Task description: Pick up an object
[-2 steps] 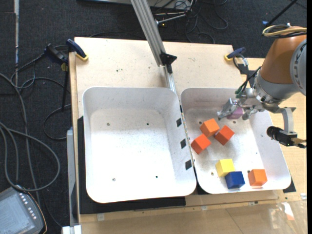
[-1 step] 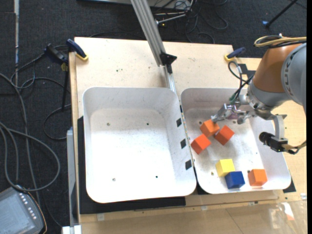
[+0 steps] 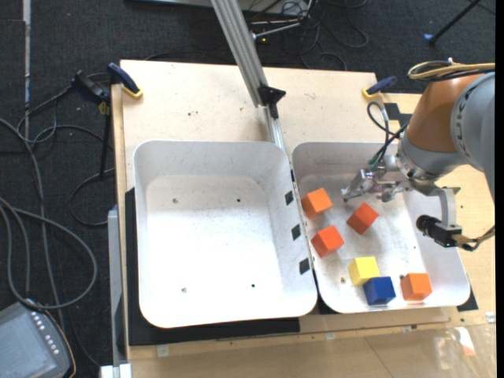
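Note:
The right bin (image 3: 441,290) holds several small cubes: an orange one (image 3: 317,201) near its left wall, a red-orange one (image 3: 363,217) in the middle, another orange-red one (image 3: 327,240) below it, a yellow one (image 3: 363,269), a blue one (image 3: 379,290) and an orange one (image 3: 416,286) at the front. My gripper (image 3: 368,183) hangs over the middle of this bin, just above and behind the red-orange cube. Its metal parts point left, and nothing shows between them.
The left bin (image 3: 157,164) lies beside the right one, with a dark divider strip between them. A slanted metal pole (image 3: 240,42) comes down to the bins' rear junction. Clamps sit at the bench's back corners. Cables trail on the floor at left.

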`<state>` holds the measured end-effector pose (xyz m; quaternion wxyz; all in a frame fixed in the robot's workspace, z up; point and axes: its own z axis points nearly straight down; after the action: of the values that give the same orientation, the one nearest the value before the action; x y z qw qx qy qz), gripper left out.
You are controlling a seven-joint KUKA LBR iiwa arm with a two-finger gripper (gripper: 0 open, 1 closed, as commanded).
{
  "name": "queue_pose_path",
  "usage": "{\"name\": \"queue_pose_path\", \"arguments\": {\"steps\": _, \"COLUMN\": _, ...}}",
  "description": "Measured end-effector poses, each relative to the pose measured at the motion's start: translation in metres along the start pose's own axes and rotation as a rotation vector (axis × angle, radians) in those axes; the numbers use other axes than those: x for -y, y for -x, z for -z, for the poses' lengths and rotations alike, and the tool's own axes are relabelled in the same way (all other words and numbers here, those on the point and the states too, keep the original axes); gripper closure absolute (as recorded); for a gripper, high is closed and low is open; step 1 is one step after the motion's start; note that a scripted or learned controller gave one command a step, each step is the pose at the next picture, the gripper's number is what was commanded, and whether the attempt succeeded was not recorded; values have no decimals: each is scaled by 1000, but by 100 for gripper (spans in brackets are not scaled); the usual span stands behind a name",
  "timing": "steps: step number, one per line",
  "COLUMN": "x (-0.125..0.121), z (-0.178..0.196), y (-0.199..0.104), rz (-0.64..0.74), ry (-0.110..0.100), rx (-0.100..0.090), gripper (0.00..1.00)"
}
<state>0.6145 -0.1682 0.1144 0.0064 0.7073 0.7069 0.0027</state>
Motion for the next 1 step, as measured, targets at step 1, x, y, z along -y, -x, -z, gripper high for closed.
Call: {"name": "queue_pose_path", "arguments": {"steps": 1, "x": 2, "z": 5, "y": -1, "rz": 0, "ry": -8, "rx": -3, "gripper": 100}}
